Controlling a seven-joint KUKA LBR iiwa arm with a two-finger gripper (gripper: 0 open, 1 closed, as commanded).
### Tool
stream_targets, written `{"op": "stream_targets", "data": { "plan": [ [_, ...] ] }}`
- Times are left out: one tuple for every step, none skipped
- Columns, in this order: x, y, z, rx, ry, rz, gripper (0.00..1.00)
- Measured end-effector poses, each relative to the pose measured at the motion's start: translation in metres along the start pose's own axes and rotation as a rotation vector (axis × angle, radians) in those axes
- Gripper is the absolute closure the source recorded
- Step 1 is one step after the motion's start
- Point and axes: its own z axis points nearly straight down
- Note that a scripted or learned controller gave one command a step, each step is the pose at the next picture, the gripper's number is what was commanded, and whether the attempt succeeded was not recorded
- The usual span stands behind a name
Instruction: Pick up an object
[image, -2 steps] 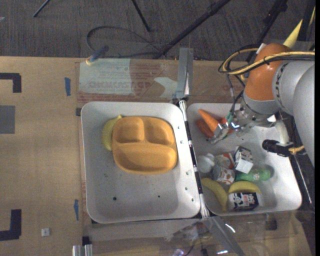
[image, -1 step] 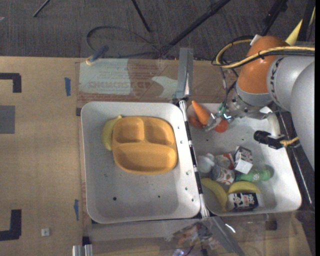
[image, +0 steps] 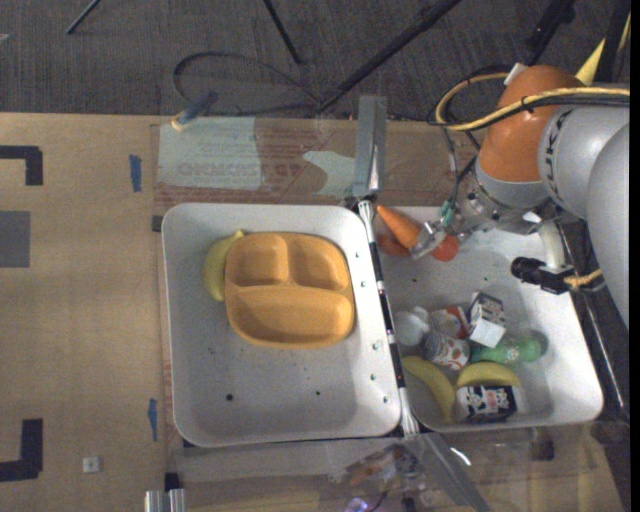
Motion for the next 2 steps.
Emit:
{"op": "stream_targets", "data": {
  "plan": [
    [0.027,0.008,-0.079,0.001,0.002,-0.066,1.00],
    [0.094,-0.017,-0.098,0.006,0.005,-0.023,1.00]
  ]
}}
